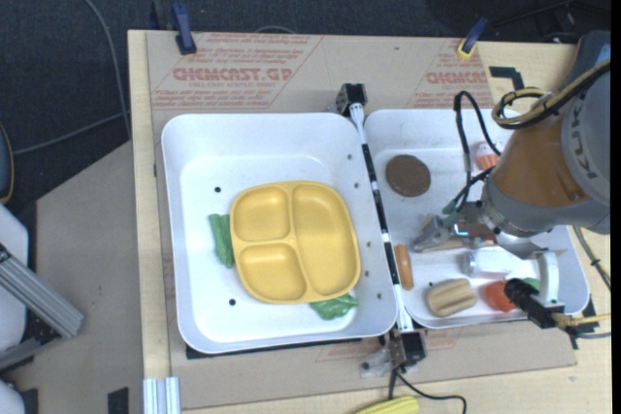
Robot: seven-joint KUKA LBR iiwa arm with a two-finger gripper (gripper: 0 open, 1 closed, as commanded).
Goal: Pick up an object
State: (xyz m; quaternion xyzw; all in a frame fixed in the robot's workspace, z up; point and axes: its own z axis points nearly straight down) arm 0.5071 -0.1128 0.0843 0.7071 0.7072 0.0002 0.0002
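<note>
Right bin (417, 126) on the desk holds a brown disc (408, 175), a tan bread-like piece (450, 297), a red item (499, 297) and a small sausage (403, 266). The jaws (439, 230) hang low among them, nothing visibly grasped; whether released or clenched is unclear. Judged: approach stage, next needing a descent onto one item. The arm's wrist hides part of the bin.

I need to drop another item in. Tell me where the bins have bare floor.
Left bin: bare strips run behind and left of the yellow tray; green pieces crowd its left and front edges. Right bin: a patch lies behind the brown disc. Its front is crowded by the gripper, bread roll and red item.
</note>
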